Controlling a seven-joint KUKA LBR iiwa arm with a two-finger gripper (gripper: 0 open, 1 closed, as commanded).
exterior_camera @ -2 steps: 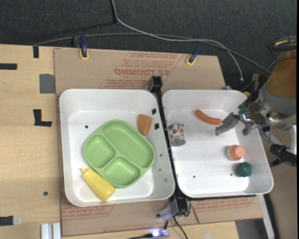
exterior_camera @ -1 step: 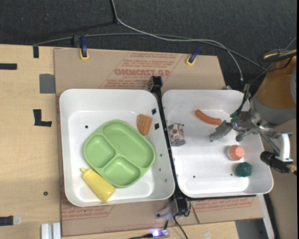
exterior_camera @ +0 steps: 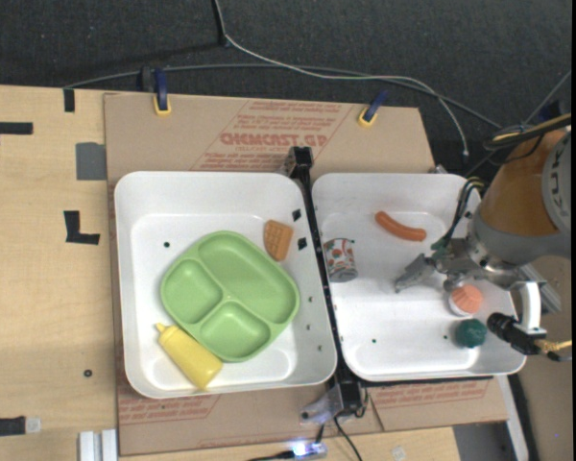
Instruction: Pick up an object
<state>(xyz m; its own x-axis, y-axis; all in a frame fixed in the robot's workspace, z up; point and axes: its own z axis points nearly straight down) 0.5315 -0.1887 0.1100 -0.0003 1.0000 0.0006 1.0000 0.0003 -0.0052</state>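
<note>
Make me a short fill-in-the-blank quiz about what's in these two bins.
1. The green plate lies in the ____ bin.
2. The yellow bottle touches the plate's ____ edge.
3. The sausage lies in the ____ bin.
4. The ball near the gripper is ____.

Missing words: left; lower left; right; green
</note>
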